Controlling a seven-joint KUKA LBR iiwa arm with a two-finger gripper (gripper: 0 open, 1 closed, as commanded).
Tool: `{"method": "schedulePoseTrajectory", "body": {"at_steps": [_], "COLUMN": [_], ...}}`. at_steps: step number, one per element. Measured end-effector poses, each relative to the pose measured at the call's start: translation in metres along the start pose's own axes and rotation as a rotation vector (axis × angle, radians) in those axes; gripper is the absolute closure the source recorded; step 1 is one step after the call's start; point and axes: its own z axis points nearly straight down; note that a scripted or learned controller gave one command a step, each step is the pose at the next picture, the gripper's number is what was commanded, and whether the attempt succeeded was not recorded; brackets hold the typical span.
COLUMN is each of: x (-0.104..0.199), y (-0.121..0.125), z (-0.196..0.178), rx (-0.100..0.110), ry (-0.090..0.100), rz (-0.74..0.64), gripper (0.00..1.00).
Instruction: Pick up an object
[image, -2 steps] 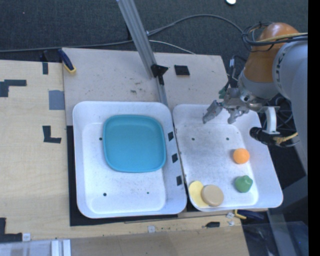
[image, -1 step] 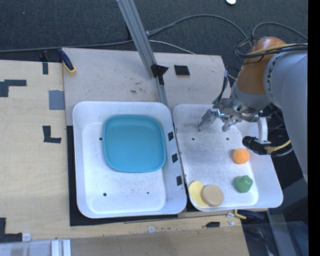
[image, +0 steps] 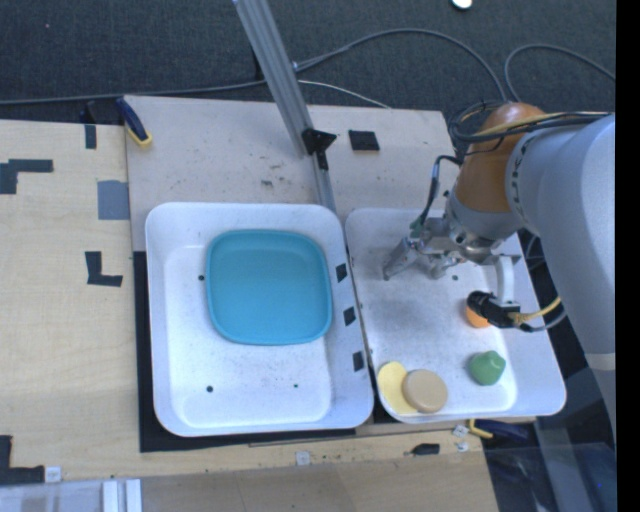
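In the right bin (image: 430, 325), the gripper (image: 400, 262) sits at the far end, fingers apart with nothing between them: nothing picked yet, so grasp and lift are both left. Candidates towards the near end: one orange piece (image: 476, 316), one green lump (image: 487, 368), one yellow disc (image: 391, 384), one tan disc (image: 426, 390). The left bin (image: 180, 380) holds one blue plate (image: 268, 286).

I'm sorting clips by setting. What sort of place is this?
Probably a robotics lab bench: a grey arm with an orange band reaches over the right white bin, beside a left bin; a metal post stands behind them, and black tape marks dot the wooden bench top.
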Motion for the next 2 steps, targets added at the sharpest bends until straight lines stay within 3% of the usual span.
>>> {"method": "schedulePoseTrajectory", "body": {"at_steps": [1, 2], "x": [0.000, -0.002], "y": [0.001, 0.001], "z": [-0.013, -0.055], "rx": [-0.005, -0.008], "ry": [-0.001, -0.001], "rz": [-0.001, 0.000], "gripper": [1.00, 1.00]}}
